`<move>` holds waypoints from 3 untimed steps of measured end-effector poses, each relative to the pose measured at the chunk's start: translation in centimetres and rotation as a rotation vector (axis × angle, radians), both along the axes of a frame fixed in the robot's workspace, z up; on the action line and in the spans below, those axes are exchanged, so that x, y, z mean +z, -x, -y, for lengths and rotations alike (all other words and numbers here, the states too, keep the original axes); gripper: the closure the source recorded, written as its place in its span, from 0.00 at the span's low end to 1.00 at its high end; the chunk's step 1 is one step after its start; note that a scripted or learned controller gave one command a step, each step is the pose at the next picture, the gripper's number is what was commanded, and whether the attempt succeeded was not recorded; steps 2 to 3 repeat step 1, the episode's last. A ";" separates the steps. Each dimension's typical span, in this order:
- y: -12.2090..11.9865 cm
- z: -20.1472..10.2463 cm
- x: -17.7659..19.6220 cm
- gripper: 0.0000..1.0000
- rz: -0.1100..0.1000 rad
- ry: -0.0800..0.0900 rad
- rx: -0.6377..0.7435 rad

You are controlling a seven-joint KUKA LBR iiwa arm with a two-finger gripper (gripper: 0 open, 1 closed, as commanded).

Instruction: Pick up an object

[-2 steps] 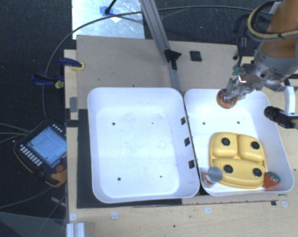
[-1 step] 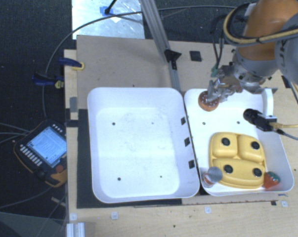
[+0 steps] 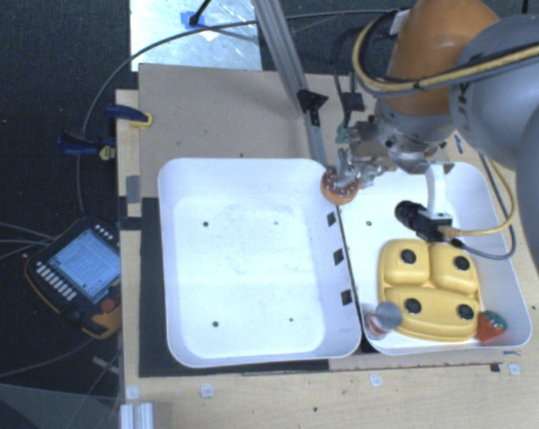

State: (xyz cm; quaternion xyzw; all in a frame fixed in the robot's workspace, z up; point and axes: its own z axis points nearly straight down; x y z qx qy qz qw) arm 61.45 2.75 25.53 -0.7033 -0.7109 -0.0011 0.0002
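The pincer (image 3: 348, 175) hangs over the rim between the two white bins and pinches a small round brown object (image 3: 339, 189) between its fingertips, right at the top corner of the right bin (image 3: 510, 266). Below and to the right of the pincer, a large yellow block (image 3: 430, 290) lies in this bin, with a grey ball (image 3: 387, 315) and a red piece (image 3: 492, 326) beside it. The left bin (image 3: 242, 266) lies to the left of the pincer on the surface (image 3: 215, 114).
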 end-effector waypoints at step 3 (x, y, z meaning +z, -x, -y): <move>0.5 -4.6 -0.7 1.00 0.000 0.000 -0.002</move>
